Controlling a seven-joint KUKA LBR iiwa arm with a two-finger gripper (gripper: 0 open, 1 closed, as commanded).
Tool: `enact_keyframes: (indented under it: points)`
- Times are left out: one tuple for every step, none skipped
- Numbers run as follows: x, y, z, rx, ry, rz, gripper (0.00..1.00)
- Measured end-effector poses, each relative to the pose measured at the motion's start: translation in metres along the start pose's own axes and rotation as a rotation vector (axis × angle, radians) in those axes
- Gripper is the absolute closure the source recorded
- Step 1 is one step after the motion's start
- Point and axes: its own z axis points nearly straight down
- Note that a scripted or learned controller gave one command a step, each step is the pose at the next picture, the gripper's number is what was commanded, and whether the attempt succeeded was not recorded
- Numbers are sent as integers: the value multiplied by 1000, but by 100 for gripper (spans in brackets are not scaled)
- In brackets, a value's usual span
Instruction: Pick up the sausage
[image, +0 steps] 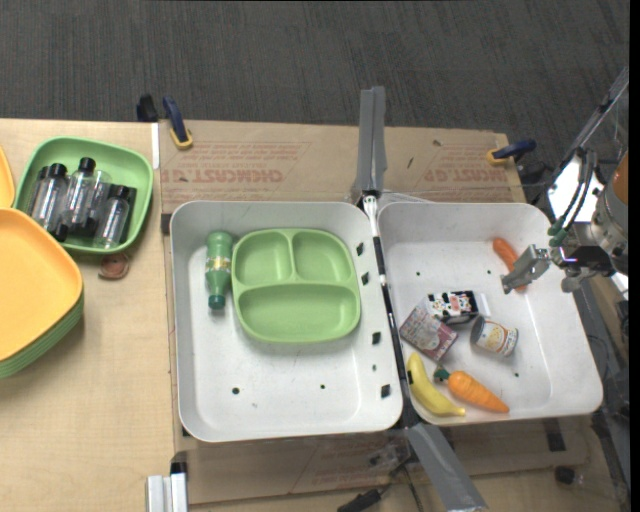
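Observation:
The sausage (504, 251) is a short orange-red piece lying near the right bin's (560, 390) far right corner. My gripper (547, 274) hangs over the bin's right side, just right of the sausage and slightly nearer the camera. Its fingers stand apart, open, with nothing between them. The left finger (521, 271) is close beside the sausage's near end; whether they touch is unclear.
The right bin also holds a black-and-white box (455, 305), a pink packet (428, 333), a small can (494, 337), a banana (432, 388) and a carrot (478, 392). A green divided plate (296, 284) and a green bottle (217, 268) lie in the left bin (290, 400).

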Motion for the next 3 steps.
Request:
enact_keyframes:
  points:
    - [8,12,116,2,1,294,0]
    - [-27,48,174,-26,5,139,0]
    - [-27,51,162,-38,3,141,100]
